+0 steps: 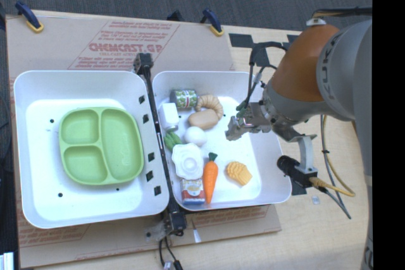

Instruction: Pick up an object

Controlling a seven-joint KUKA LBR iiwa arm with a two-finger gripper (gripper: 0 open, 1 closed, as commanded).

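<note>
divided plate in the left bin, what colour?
Light green. The divided plate shows clearly in the camera view, lying in the left bin.

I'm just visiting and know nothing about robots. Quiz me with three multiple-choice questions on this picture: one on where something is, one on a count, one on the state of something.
1. Where does the green plate lie?
A. Left bin
B. Right bin
C. On the cardboard

2. How many compartments does the plate have?
A. Two
B. Three
C. Five

3. What is the state of the carrot?
A. Lifted in the air
B. Lying in the right bin
C. Lying on the plate

Answers:
1. A, it sits in the left bin.
2. B, one curved long section and two smaller ones.
3. B, it lies beside the milk carton in the right bin, apart from the gripper.
</note>
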